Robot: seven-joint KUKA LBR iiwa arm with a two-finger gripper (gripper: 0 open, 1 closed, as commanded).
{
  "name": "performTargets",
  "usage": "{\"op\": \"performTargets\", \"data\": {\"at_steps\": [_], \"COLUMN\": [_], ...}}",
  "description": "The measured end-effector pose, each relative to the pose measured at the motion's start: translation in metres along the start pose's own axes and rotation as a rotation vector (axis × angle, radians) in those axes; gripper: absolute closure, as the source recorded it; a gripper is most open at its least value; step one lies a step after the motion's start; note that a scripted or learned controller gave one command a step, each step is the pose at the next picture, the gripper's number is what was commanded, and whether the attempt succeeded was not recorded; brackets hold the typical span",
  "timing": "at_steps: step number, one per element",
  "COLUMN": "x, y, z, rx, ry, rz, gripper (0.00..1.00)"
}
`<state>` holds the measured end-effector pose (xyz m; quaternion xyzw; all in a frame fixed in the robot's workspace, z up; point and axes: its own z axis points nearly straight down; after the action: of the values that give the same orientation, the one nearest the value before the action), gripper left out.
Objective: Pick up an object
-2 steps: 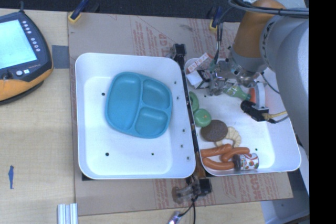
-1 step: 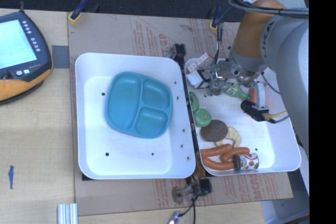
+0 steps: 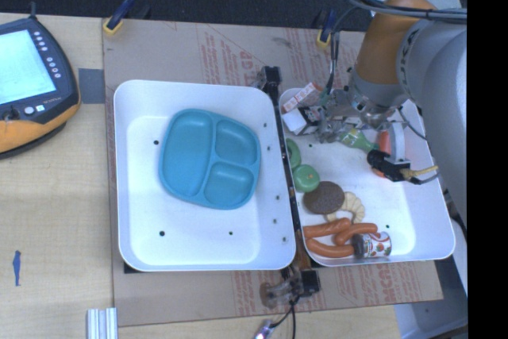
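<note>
- Gripper [image 3: 343, 123] hangs low over the far end of the right bin [image 3: 421, 238]; whether its fingers are parted or closed on anything cannot be told.
- Just beside it lie one white packet with red print [image 3: 298, 97], unreadable, and one green piece [image 3: 355, 140].
- Nearer the camera from it: two green round pieces [image 3: 305, 177], one brown disc [image 3: 325, 198], one hot dog [image 3: 332, 239] and one small can [image 3: 371, 245] whose label is too small to read.
- To its side, well apart, the left bin [image 3: 135, 171] holds one blue divided plate [image 3: 210, 159], with bare white floor all around it.
- The right bin is crowded, with bare floor along its outer edge.
- Red lettering on the cardboard [image 3: 238, 52] under the bins is illegible.
</note>
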<state>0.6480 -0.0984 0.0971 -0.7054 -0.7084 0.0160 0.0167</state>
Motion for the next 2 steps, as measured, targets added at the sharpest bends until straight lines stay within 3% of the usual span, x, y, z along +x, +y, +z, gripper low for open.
{"op": "performTargets", "data": {"at_steps": [1, 2], "x": [0.0631, 0.0628], "y": [0.0037, 0.0037], "z": [-0.0958, -0.0951], "rx": [-0.041, -0.041], "ry": [0.000, -0.001], "rz": [0.000, 0.000], "gripper": [1.00, 0.00]}}
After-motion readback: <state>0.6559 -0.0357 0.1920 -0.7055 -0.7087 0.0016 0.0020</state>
